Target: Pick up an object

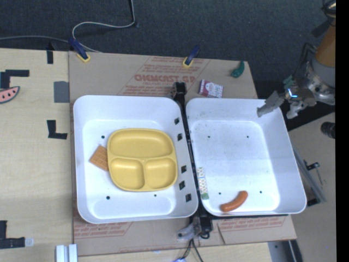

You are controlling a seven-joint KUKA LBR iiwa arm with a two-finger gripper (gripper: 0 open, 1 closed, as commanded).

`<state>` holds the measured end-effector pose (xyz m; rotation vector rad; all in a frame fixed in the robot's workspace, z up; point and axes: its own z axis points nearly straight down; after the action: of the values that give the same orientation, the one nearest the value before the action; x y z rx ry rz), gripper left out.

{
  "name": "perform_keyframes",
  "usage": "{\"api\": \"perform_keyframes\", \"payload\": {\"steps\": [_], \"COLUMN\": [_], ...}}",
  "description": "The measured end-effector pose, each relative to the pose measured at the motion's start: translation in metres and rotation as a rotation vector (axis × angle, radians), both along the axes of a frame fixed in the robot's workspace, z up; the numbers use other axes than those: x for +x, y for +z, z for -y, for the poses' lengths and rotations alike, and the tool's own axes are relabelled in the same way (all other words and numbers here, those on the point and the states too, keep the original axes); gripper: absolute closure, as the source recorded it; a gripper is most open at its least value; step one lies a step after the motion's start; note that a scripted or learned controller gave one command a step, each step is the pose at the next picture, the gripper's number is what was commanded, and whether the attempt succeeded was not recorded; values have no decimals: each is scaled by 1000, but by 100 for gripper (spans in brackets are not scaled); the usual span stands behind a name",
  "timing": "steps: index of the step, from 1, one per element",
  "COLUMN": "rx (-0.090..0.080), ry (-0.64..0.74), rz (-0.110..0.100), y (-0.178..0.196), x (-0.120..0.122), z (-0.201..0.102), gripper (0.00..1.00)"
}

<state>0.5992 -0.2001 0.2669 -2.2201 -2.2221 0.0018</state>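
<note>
Sausage (234, 201) lies slantwise, right end raised toward the far side.

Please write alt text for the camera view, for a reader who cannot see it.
The hand hovers over the right bin's upper right rim. A sausage lies in that bin; the left bin holds a yellow divided tray.
</note>
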Motion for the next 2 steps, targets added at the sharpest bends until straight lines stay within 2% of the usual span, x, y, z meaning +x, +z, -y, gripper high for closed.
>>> {"api": "perform_keyframes", "payload": {"steps": [1,2], "rx": [1,0], "ry": [0,1], "rz": [0,1], "y": [-175,-165], "x": [-69,-68], "z": [18,18], "gripper": [0,100]}}
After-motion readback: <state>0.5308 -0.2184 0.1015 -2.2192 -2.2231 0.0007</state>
